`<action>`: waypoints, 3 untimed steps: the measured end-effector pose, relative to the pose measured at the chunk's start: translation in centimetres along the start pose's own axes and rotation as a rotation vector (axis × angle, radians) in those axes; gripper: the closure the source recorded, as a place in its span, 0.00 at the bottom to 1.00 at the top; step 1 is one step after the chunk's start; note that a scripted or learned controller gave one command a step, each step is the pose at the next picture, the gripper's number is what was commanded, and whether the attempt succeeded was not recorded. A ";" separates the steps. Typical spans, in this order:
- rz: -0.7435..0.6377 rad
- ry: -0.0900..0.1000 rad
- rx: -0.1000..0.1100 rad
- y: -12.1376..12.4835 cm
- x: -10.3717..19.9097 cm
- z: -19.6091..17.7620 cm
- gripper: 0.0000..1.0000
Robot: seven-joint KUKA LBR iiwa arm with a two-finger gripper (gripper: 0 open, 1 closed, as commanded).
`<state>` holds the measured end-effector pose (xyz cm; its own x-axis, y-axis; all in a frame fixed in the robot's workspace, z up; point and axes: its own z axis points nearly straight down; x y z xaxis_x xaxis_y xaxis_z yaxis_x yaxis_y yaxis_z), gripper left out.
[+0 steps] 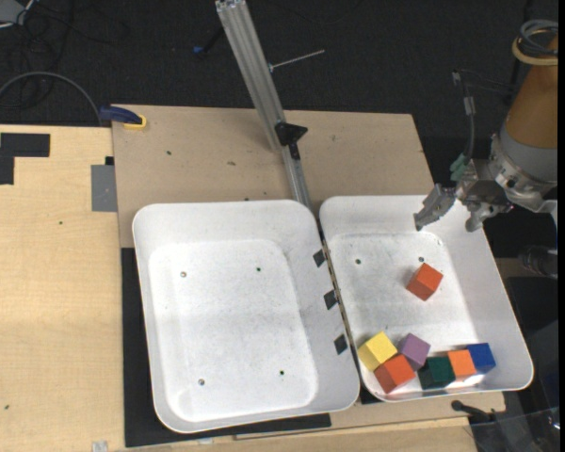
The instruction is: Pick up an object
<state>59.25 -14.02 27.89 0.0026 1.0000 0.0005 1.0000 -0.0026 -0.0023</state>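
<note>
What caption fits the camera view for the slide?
Open gripper hovers over right bin's far edge; lone orange cube below, five cubes clustered at near edge.

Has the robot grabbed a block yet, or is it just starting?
Nothing looks picked up yet. The end effector hangs open over the far edge of the right bin with nothing between its fingers. The orange block lies alone below it, and the others sit bunched in the near corner. Reaching down, closing and lifting are all left.

One fixed camera looks down at a slant from above the bench (217,158), taking in both white bins (169,224) mid-frame, with the arm (532,111) entering at upper right
</note>
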 end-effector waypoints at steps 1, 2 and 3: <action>0.000 0.001 0.001 0.0 -0.1 -1.0 1.00; -0.001 -0.003 -0.009 0.4 -4.1 -18.7 1.00; -0.003 0.001 0.004 0.1 -3.5 -13.9 1.00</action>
<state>59.35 -17.51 41.77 -0.0003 1.0000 0.0012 1.0000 0.0003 -0.0067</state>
